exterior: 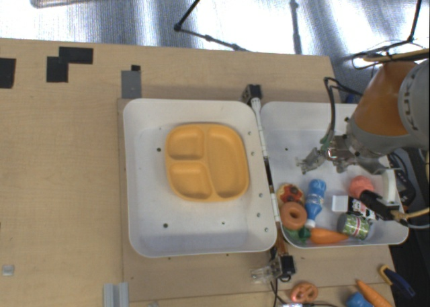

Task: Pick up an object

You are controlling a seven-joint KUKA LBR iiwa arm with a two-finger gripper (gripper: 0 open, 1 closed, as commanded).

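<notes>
The right-hand white bin [289, 124] serves as the landmark: it sits on the tan tabletop [60, 178] with its left wall touching the left-hand white bin [144, 232], and that neighbour carries a yellow divided plate [203, 162] lying flat near its middle. The grey arm with its orange band [383, 101] reaches over the landmark bin's upper right part, and its pincer [313, 158] hangs above the bin's bare floor, a little left of the bin's centre; its metal fingers [310, 160] look spread with nothing between them, though they are small and hard to read. The candidate objects are crowded along the landmark bin's lower wall, below and to the right of the pincer and apart from it. A brown doughnut-shaped ring [293, 215] lies near the bin's lower left corner, with a red and dark toy [289, 193] just above it. A blue and white bottle [315, 199] stands just right of the ring. An orange carrot [328, 236] lies along the bin's bottom edge, and a dark green can [355, 226] lies tilted beside its right end. A pink rounded object [361, 185] sits further up toward the bin's right side, partly under the arm. Outside the landmark bin, below its lower wall, a pretzel-shaped piece [304, 292] rests on the tabletop.
</notes>
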